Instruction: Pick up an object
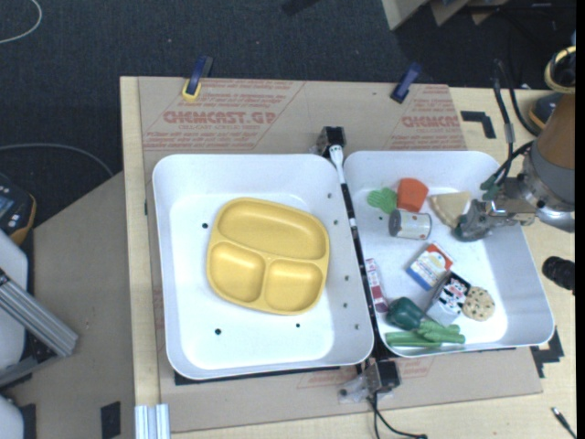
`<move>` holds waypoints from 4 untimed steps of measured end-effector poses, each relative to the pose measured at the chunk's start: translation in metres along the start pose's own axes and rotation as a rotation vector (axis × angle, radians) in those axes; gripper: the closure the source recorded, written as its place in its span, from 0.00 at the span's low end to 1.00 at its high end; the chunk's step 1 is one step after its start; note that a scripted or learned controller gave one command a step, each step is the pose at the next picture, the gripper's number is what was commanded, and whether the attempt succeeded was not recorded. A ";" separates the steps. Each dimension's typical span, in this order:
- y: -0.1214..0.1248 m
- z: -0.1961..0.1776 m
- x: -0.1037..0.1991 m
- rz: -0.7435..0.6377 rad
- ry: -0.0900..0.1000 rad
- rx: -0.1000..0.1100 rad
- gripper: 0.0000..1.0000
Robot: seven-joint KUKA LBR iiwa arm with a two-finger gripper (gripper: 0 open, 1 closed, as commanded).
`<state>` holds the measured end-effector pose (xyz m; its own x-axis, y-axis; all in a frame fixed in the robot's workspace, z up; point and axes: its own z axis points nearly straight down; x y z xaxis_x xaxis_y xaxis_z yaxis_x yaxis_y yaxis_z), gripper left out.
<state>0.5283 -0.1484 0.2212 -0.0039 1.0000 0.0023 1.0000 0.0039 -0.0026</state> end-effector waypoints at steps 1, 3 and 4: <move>0.003 -0.002 0.055 -0.003 0.001 -0.001 1.00; -0.023 -0.010 0.105 0.005 -0.001 0.001 1.00; -0.014 -0.012 0.099 0.004 -0.003 -0.005 1.00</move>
<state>0.5135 -0.0498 0.2339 0.0001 1.0000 -0.0006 1.0000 -0.0001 0.0020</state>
